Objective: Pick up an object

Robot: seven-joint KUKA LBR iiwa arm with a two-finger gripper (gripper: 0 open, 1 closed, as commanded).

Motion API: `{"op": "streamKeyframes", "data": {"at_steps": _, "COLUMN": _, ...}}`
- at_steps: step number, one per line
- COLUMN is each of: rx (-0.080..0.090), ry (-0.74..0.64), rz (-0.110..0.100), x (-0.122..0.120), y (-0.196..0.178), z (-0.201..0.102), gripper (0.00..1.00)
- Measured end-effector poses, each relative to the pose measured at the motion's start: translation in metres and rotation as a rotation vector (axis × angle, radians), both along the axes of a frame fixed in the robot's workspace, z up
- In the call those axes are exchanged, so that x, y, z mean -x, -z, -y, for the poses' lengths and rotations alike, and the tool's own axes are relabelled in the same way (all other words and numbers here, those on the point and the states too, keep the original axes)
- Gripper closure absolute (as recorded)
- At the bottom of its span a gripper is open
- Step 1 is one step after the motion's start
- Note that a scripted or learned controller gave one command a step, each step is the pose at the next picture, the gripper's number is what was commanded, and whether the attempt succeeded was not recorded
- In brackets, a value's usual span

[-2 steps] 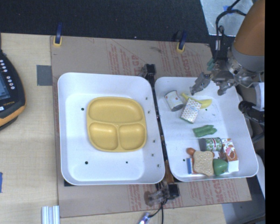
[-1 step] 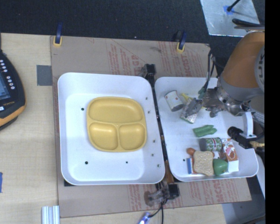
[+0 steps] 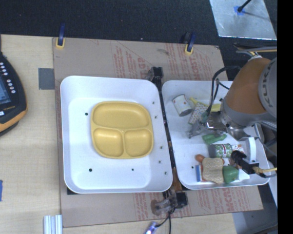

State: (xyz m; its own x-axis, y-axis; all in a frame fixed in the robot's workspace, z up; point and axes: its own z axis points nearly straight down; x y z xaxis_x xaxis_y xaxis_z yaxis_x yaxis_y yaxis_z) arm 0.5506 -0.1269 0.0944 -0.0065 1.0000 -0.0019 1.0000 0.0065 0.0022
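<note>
The right white bin (image 3: 171,130) holds several small objects. A pale cylinder (image 3: 182,105) lies at its far left and a speckled item (image 3: 200,112) lies beside it. Nearer the front are a green piece (image 3: 214,138), a small labelled bottle (image 3: 224,150), a tan bread-like slice (image 3: 213,169) and a green block (image 3: 230,173). My gripper (image 3: 197,128) reaches down into the middle of this bin, just below the speckled item and left of the green piece. Whether it touches anything is hidden in the clutter.
The left white bin (image 3: 73,130) holds a yellow divided plate (image 3: 122,129). A handheld control pendant (image 3: 2,96) lies at the bench's left edge. The arm's orange band (image 3: 248,87) and grey wrist hang over the right bin's far right side. Clamps (image 3: 61,38) pin the cardboard sheet.
</note>
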Motion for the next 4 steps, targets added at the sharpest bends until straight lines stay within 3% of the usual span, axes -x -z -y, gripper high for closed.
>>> {"op": "streamKeyframes", "data": {"at_steps": 1, "rx": -0.002, "ry": 0.003, "rz": -0.004, "x": -0.08, "y": 0.002, "z": 0.044, "gripper": 0.0}}
{"op": "streamKeyframes", "data": {"at_steps": 2, "rx": -0.003, "ry": 0.004, "rz": -0.004, "x": -0.106, "y": 0.002, "z": 0.028, "gripper": 0.0}}
{"op": "streamKeyframes", "data": {"at_steps": 3, "rx": -0.002, "ry": 0.003, "rz": -0.008, "x": -0.04, "y": 0.003, "z": 0.008, "gripper": 0.0}}
{"op": "streamKeyframes", "data": {"at_steps": 4, "rx": -0.003, "ry": 0.004, "rz": -0.007, "x": -0.105, "y": 0.003, "z": 0.041, "gripper": 0.0}}
